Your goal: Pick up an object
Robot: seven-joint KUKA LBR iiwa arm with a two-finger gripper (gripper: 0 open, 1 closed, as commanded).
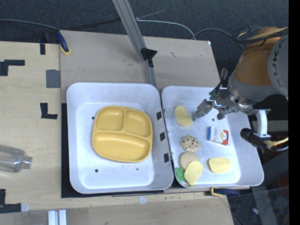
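Gripper [212, 109] hovering just right of the yellow chip [183, 116], jaws apart, nothing held. Looks light, thin, probably slippery; best pinched across the narrow sides.

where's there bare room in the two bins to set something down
Left bin: a bare strip rings the yellow divided plate, widest along the near edge. Right bin: bare floor along the far rim behind the gripper, and a patch between the small carton and the cookie. The near-left corner is crowded: cookie, pale round piece, yellow pieces.
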